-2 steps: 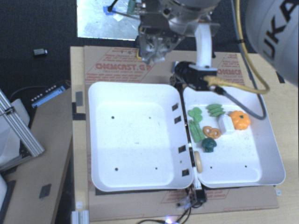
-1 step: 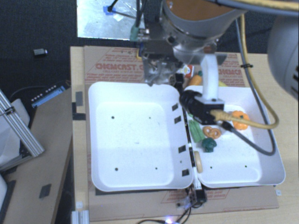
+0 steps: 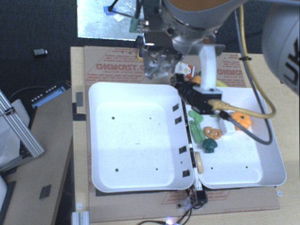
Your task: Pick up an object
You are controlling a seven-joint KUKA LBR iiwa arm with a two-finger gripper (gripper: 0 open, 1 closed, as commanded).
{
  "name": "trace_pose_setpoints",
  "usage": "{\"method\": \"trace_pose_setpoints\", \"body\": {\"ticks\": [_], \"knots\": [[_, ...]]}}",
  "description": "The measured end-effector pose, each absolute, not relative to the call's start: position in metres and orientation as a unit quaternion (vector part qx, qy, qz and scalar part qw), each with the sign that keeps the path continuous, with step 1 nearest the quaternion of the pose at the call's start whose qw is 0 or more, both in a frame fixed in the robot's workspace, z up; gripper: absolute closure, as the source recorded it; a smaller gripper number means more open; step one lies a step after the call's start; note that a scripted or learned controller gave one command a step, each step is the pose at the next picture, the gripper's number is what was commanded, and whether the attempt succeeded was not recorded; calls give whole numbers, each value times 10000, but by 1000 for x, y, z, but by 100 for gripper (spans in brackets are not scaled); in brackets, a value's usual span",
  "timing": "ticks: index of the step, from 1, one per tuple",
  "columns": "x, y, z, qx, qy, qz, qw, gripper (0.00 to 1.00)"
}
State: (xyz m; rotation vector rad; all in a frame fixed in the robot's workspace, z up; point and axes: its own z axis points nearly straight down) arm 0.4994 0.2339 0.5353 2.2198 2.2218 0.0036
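Observation:
My gripper (image 3: 158,65) hangs over the far rim of the left bin (image 3: 136,130), near the corner where the two bins meet. It looks like a grey metal blur under the arm's wrist. Beside it, to the right, is a small white and orange object (image 3: 185,70); I cannot tell whether the gripper touches it. In the right bin (image 3: 243,165) lie a green pod (image 3: 196,125), a brown pretzel (image 3: 212,133), a dark green lump (image 3: 209,145) and an orange piece (image 3: 242,121).
A white bracket (image 3: 207,69) and a black block (image 3: 201,100) with a yellow cable (image 3: 248,114) hang over the right bin's far left part. A beige item (image 3: 198,162) lies by the divider. Cardboard (image 3: 117,64) underlies both bins.

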Motion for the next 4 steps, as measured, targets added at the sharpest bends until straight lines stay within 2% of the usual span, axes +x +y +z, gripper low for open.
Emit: {"method": "trace_pose_setpoints", "body": {"ticks": [1, 2, 3, 4], "knots": [[499, 234, 535, 7059, 7083, 6, 1, 100], [522, 234, 536, 7069, 7073, 13, 6, 100], [487, 233, 534, 7063, 7079, -1, 0, 100], [503, 234, 535, 7070, 7072, 10, 8, 100]]}}
